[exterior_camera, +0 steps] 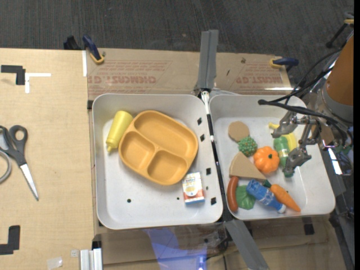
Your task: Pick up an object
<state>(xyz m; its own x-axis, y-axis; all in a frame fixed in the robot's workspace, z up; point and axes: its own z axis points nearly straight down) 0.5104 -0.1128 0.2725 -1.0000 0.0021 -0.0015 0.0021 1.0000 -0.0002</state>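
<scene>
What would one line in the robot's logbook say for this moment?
task: pick up an object | gripper: over right white bin, by green-and-yellow plastic toy | grasp: none seen | left white bin: orange divided plastic plate

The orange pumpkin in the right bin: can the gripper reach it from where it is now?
Probably yes. The gripper hangs just right of the pumpkin, whose top is uncovered, though the broccoli and cheese wedge crowd its left side.

To my left, scissors [19, 156] lie on the wooden bench [45, 207]; blue clamps [93, 48] grip cardboard [146, 75].
</scene>
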